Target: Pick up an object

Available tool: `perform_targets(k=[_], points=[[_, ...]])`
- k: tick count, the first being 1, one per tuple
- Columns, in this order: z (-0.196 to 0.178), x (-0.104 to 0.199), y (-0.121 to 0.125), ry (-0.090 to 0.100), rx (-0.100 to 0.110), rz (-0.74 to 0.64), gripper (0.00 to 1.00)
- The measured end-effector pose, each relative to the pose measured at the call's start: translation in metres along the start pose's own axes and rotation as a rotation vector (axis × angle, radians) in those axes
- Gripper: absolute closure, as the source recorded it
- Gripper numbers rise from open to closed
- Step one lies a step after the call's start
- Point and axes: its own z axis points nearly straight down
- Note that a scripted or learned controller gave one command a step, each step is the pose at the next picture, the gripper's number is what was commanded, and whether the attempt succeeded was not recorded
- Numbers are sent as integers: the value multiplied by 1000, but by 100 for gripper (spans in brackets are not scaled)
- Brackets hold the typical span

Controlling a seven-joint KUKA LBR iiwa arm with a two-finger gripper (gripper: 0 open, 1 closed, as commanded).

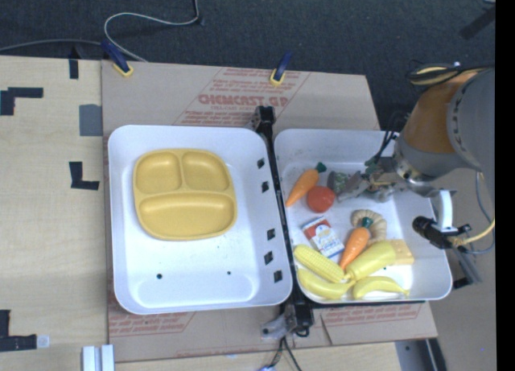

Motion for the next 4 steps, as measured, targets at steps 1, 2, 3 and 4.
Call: perform_targets(k=[1,2,3,4], points=[[11,49,57,2,4,0,0],[9,81,44,-9,-2,7,0],[1,83,43,-4,4,4,100],[0,82,43,-7,3,5,0]])
